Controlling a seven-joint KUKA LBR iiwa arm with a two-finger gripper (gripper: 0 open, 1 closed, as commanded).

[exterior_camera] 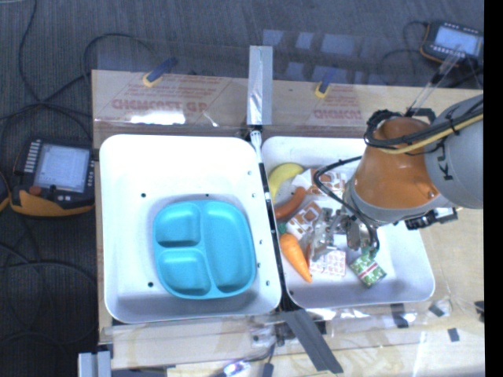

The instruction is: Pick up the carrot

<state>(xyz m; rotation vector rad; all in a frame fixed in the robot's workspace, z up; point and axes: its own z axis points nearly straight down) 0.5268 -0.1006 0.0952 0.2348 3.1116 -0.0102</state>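
Note:
The orange carrot [295, 257] lies in the right bin [409, 289] near its left wall, with its green top pointing up-left and its tip toward the front. My gripper [336, 237] hangs low over the middle of that bin, just right of the carrot and apart from it. It is open above the white snack packets, and nothing sits between its fingers. The orange wrist band [393, 171] covers part of the bin behind it.
Around the carrot lie a yellow fruit [284, 176], a red-orange sausage-like piece [290, 203], white snack packets [331, 265] and a small green carton [367, 271]. The left bin [126, 171] holds a blue divided plate [206, 246]. A divider wall [269, 234] separates the bins.

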